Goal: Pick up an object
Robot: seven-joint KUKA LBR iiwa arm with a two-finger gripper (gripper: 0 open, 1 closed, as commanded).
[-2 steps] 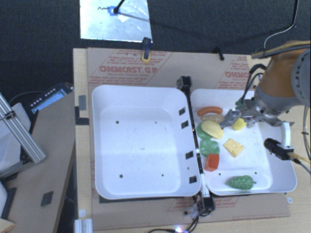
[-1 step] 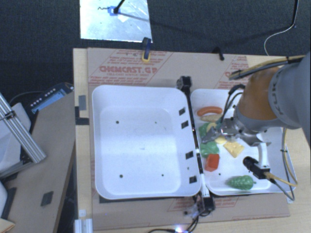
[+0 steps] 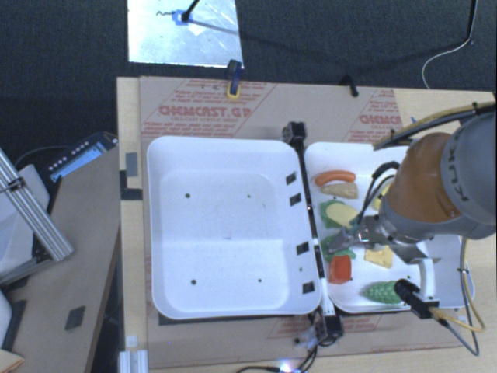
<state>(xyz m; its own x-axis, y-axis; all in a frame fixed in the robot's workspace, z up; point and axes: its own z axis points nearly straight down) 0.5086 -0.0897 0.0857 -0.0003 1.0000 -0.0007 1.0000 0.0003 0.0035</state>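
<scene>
The gripper (image 3: 344, 242) reaches into the right bin (image 3: 320, 155) from the right, its dark tip low over the bin's left side, close to the divider between the two bins; whether it is open or closed cannot be told, and nothing is clearly held. A red block (image 3: 340, 269) lies just below the tip; a yellow-green piece (image 3: 338, 212) sits just above it, touching or nearly so; a tan piece (image 3: 344, 190) and an orange-red sausage shape (image 3: 335, 178) lie further above; a yellow wedge (image 3: 380, 256) rests to the right of the tip, partly under the arm (image 3: 435, 181); a green knobbly item (image 3: 380, 291) lies below and to the right; the left bin (image 3: 225, 228) stands beyond the divider to the left.
</scene>
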